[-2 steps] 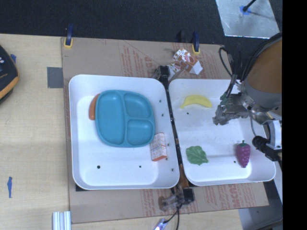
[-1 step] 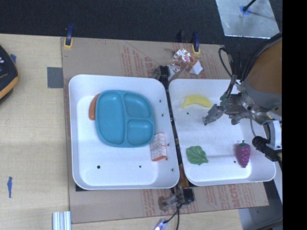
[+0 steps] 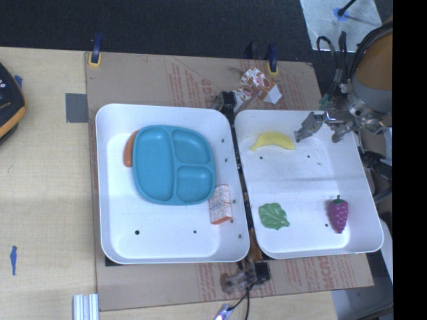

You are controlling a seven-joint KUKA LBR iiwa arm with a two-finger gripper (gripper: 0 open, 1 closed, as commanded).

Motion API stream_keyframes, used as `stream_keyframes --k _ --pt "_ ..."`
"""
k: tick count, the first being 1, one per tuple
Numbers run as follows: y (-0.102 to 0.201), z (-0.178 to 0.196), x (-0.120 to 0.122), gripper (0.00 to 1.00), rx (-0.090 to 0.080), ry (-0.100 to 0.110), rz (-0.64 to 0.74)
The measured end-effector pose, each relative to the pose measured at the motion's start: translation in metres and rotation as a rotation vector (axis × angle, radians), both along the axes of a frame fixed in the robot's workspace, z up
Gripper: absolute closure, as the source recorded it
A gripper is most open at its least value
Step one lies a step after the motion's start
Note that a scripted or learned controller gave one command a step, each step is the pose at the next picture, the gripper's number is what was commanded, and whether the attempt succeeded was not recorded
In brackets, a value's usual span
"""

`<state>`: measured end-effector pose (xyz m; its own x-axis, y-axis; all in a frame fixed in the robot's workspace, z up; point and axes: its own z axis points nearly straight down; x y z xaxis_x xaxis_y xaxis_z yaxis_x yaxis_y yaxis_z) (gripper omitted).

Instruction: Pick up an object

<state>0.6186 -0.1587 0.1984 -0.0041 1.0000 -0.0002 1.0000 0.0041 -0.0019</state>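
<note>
Nearest the camera, along the front of the right bin (image 3: pixel 373 242), lie a purple bunch of grapes (image 3: pixel 338 214) toward the right and a flat green leaf (image 3: pixel 273 216) toward the left, well apart from each other. In the left bin (image 3: pixel 110 239), a small printed carton (image 3: pixel 221 204) rests against the front right corner of a blue divided plate (image 3: pixel 174 164), and an orange sausage-like piece (image 3: pixel 128 149) peeps out from under the plate's left edge. Farther back in the right bin lies the yellow banana (image 3: pixel 272 141), its long axis running roughly left to right with a slight arch. The tool (image 3: pixel 323 126) hangs over the back of that same bin, just to the right of the banana and near it, with its two fingers spread apart and nothing between them. The banana looks the likeliest thing to take, since it is the nearest object to the tool; the move would turn on shifting left and coming down so the fingers straddle the fruit across its narrow width. A crumpled wrapper (image 3: pixel 255 84) sits on the worktop (image 3: pixel 40 199) behind the bins.
</note>
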Motion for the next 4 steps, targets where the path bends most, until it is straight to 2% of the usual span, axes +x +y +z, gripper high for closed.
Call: stream_keyframes --k 1,2,3,4 --pt "-0.054 -0.013 0.037 0.0 0.0 0.0 -0.001" --pt "-0.053 0.027 -0.006 0.0 0.001 0.0 -0.001" --pt "-0.046 -0.013 0.038 0.0 0.0 0.0 0.0" --pt "-0.05 0.046 -0.023 0.0 0.0 0.0 -0.001"
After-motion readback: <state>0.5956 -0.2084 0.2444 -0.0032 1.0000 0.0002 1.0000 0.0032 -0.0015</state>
